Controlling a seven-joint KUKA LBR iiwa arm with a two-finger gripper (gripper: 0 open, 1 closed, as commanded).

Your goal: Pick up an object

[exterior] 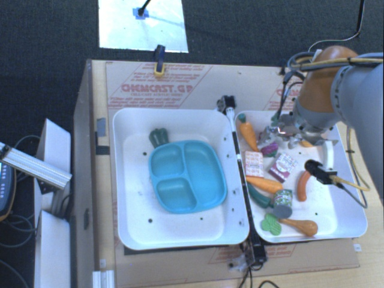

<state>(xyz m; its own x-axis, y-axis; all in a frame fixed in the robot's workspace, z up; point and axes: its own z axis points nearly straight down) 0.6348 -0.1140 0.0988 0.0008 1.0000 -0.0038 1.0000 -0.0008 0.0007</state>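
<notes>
Hovering at about 12 o'clock over the right bin (345, 212), the end effector (283, 131) of the grey arm (354, 95) hangs above a crowd of toy food. Whether it is open or closed cannot be told, and nothing can be seen in its grasp.

The objects to pick from fill the right bin. A toy carrot (248, 134) lies at 10 o'clock along the wall shared with the left bin (135, 179), and a purple piece (268, 149) sits just beside the end effector, on its 8 o'clock side. Below these, a pink-and-white packet (254, 163) and a second packet (282, 166) lie near each other towards the bin's middle.

A second carrot (264, 184) lies across at 8 o'clock with a dark green piece (259, 197) touching it underneath. A small grey can (282, 200) stands just beside them. At 6 o'clock a green leaf shape (271, 224) meets the thin end of an orange gourd (298, 225). A red-orange sausage (303, 185) lies near the centre, close to the arm's wrist.

In the left bin a blue divided plate (187, 176) takes up the middle, with a dark green toy pepper (158, 137) touching its rim at 11 o'clock. Both bins sit on a printed sheet covering the tabletop (162, 83), where a black-and-yellow clamp (159, 62) grips the far edge.
</notes>
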